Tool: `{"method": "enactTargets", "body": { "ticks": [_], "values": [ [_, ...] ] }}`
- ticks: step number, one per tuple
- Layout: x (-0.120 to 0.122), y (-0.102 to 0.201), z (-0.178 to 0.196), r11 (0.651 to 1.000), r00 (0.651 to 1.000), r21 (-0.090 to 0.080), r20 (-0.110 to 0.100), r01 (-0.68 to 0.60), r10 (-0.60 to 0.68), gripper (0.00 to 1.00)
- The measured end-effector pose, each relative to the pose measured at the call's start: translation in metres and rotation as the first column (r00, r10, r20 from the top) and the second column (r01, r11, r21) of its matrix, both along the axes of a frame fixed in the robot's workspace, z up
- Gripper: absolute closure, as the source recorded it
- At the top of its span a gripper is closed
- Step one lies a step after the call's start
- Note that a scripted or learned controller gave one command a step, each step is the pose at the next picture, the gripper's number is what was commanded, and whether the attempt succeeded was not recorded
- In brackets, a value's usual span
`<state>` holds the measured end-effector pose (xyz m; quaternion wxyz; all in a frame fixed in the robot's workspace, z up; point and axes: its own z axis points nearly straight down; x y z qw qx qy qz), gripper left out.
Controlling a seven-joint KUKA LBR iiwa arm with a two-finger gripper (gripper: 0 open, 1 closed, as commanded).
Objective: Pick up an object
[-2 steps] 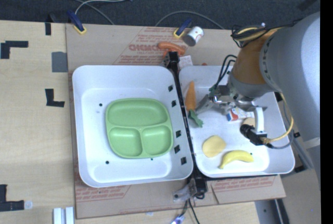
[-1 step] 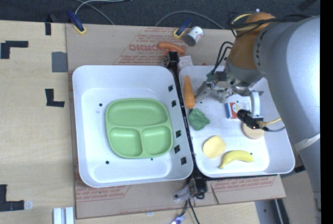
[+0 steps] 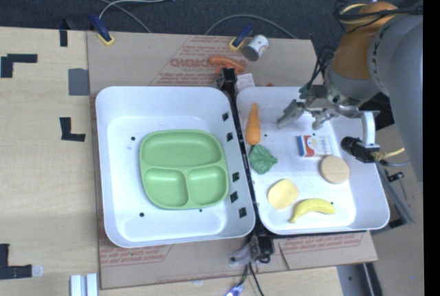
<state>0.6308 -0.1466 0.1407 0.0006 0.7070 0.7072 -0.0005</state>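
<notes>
Banana (image 3: pixel 311 209) lies well below the open, empty end effector (image 3: pixel 302 116).

Grey arm (image 3: pixel 385 47) reaches in from right — wrist bent down, hand (image 3: pixel 302 112) with fingers spread, holding nothing.
</notes>
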Motion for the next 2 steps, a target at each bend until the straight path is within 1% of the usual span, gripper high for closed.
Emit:
{"method": "enactTargets", "body": {
  "ticks": [1,2],
  "values": [
    [0.0377,0.0944,0.0439,1.0,1.0,0.002,0.0,-0.003,0.003,0.0],
    [0.0373,0.0942,0.0435,1.0,1.0,0.0,-0.001,-0.001,0.001,0.0]
  ]
}}
